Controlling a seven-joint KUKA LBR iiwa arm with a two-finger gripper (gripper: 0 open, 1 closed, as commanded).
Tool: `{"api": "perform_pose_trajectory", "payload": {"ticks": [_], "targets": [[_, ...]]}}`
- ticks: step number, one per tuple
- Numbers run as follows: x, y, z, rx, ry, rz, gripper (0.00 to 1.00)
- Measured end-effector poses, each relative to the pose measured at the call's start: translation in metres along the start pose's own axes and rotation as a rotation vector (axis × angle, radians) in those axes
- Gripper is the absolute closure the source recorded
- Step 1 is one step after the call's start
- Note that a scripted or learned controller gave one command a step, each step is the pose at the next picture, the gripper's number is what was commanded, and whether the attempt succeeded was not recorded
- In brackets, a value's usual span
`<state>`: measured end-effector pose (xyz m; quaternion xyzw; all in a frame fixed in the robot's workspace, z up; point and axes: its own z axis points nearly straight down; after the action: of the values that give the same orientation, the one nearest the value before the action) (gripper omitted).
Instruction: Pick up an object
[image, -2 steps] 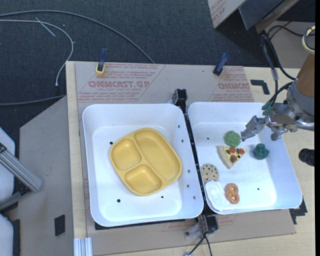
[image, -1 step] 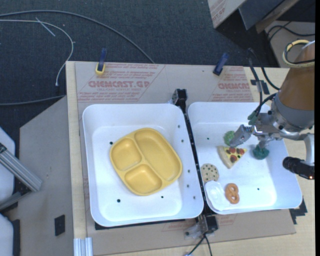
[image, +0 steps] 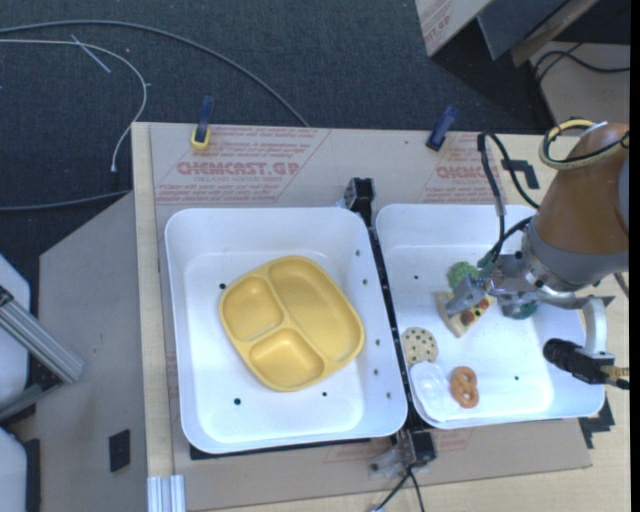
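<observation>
Glossy yellow plastic tray sits in a smooth white plastic bin; the surface looks like matt printed cardboard.

Bright, even overhead light; the white bins nearly wash out, with soft glare on the yellow divided plate. Shadows are faint and short. Focus is slightly soft overall, the dark floor grainy

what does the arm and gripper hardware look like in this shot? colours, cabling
The arm is a rounded, bulky body, orange-brown on top and grey below toward the wrist. Black cables loop along it, and a yellow-sheathed loop sits near its top. The gripper is a small grey metal assembly, with a black cylindrical part sticking out below the wrist. No markings are legible.
</observation>
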<state>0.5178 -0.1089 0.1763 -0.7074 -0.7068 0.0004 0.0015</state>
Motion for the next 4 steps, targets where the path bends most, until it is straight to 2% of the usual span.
{"api": "perform_pose_trajectory", "payload": {"ticks": [1,2,4], "targets": [[-0.001,0.004,0.044,0.003,0.001,0.0,0.0],[-0.001,0.005,0.03,-0.002,0.001,0.0,1.0],[0.002,0.014,-0.059,-0.009,-0.003,-0.003,1.0]]}}
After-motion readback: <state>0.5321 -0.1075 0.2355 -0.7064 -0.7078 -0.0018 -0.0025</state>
